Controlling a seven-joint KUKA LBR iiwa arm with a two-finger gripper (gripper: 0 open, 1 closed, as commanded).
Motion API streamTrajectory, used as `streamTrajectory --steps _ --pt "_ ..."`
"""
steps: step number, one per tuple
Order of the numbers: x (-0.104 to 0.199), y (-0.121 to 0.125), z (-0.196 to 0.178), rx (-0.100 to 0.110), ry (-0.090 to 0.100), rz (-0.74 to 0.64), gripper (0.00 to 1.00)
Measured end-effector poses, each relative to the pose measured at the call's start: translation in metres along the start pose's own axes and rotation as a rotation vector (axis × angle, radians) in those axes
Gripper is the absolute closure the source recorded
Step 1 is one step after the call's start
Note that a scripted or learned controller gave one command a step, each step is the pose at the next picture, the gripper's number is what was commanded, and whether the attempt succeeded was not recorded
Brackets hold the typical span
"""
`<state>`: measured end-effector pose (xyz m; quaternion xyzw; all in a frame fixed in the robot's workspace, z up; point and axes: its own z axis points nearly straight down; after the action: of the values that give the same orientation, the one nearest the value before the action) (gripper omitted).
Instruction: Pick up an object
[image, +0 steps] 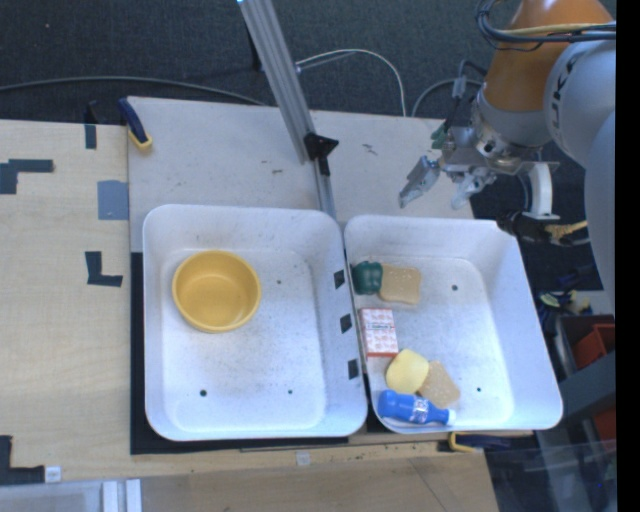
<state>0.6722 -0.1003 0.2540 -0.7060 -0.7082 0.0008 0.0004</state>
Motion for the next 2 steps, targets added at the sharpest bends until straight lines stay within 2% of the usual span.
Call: streamTrajectory --steps 1,2 --pt "0.000 0.000 0.000 0.000 0.000 0.000 0.00" --pt "0.006 0.001 0.045 0.004 0.000 0.001 0.00"
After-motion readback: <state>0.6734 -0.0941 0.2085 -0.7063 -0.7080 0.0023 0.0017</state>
